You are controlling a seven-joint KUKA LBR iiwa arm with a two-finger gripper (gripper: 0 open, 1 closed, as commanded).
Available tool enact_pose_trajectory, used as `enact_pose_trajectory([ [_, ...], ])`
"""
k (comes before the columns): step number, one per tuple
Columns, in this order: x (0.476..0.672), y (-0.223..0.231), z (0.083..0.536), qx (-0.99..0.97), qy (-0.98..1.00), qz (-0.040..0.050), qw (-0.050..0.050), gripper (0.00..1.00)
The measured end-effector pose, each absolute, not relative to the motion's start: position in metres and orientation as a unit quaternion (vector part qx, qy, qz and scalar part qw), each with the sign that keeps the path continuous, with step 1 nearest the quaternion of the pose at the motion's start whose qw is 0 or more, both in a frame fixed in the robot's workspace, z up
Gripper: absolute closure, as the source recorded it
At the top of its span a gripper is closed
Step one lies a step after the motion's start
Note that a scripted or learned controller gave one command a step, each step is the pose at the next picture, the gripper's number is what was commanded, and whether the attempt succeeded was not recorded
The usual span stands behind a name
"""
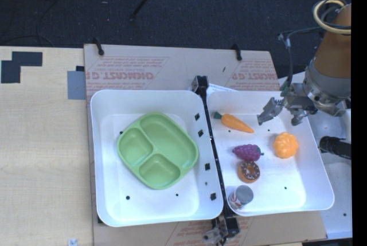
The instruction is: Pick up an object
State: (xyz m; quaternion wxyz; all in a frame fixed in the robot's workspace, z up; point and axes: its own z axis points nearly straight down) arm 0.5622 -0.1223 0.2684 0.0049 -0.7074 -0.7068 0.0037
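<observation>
The hand (282, 113) hovers over the right bin's (321, 193) far edge, fingers spread wide, nothing between them. Near it lies the orange fruit (285, 145); the carrot (237, 123) sits toward the far left corner. Left bin (109, 205): a green plate (157, 150).

You see two white bins (114, 205) on a pale wood-grain counter (40, 159). The left bin holds a light green tray (157, 150). In the right bin lie an orange carrot (238, 123) with a green top, an orange fruit (285, 145), purple grapes (246, 152), a brown donut (249, 171) with pale speckles, and a grey-topped can (241, 196) with red-and-white sides.
</observation>
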Motion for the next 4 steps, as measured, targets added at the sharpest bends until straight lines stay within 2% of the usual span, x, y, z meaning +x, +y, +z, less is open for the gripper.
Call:
enact_pose_trajectory([
  [1,0.564,-0.122,0.274,-0.707,-0.707,0.0005,0.001,0.00],
  [3,0.558,-0.103,0.161,-0.708,-0.706,0.0026,0.004,0.00],
  [4,0.563,-0.096,0.103,-0.708,-0.706,0.0022,0.003,0.00],
])
